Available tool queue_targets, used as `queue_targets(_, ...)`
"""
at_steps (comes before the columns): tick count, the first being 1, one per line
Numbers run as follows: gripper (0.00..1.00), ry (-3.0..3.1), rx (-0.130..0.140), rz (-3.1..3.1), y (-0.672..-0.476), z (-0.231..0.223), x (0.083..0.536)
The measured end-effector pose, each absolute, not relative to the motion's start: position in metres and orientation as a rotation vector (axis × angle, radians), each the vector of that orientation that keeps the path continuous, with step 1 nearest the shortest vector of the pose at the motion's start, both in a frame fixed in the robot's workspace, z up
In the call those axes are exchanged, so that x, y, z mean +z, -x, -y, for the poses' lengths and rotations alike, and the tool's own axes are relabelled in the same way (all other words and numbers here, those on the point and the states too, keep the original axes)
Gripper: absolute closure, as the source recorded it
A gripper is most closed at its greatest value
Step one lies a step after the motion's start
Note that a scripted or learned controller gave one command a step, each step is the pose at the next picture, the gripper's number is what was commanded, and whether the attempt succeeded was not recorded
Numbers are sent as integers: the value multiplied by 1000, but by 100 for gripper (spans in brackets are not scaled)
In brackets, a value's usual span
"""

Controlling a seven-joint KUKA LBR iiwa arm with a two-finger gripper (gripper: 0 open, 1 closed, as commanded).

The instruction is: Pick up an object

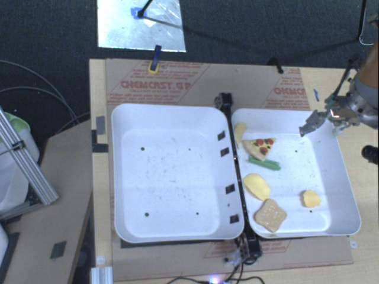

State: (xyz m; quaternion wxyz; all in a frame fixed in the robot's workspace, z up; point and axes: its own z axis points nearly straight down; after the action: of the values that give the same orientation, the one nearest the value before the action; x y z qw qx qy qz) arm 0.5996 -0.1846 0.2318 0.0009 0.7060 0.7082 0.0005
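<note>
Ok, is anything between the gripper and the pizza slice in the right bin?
Nothing visible is. The gripper sits over the right bin's upper right corner, and the pizza slice lies to its left with bare white floor between. The green piece touches the slice's lower edge, on the side away from the gripper.

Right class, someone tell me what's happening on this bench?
A grey robot arm reaches in from the right, its claw hanging over the far edge of the right bin with nothing in it. That bin holds toy food: a pizza slice, a green bean, a potato, a cracker and a small yellow piece. All lie untouched.
</note>
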Motion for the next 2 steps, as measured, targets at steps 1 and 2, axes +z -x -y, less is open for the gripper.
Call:
queue_targets(1,0,-2210,4,-2236,-652,112,77)
queue_targets(2,0,-2223,-1,-2224,-601,100,84)
